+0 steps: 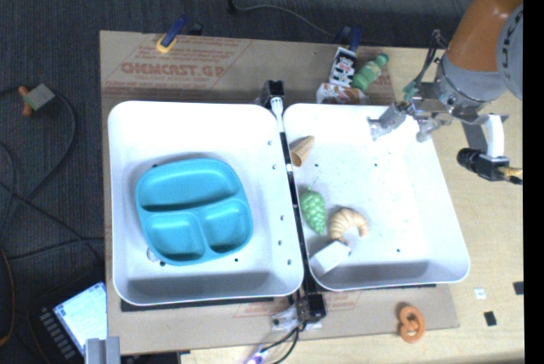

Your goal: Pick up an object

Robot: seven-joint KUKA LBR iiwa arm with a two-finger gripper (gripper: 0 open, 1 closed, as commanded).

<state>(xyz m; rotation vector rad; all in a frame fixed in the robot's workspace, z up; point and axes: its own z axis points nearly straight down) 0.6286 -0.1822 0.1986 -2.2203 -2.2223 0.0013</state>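
gripper (406, 117) hangs open and empty over the far right corner of the right bin (442, 209). nearest pick, the croissant (348, 222), lies toward the near left of it, long axis running left-right, touching the green toy (313, 211) beside it.

Red print "CHEMCAST GP" on the brown board (174, 69)

On the counter (476, 269) in front of me, a small orange pretzel-shaped piece (411, 321) lies near the front edge. A green bottle (369, 73) rests behind the bins, and a blue-and-yellow clamp (172, 34) grips the back left corner.
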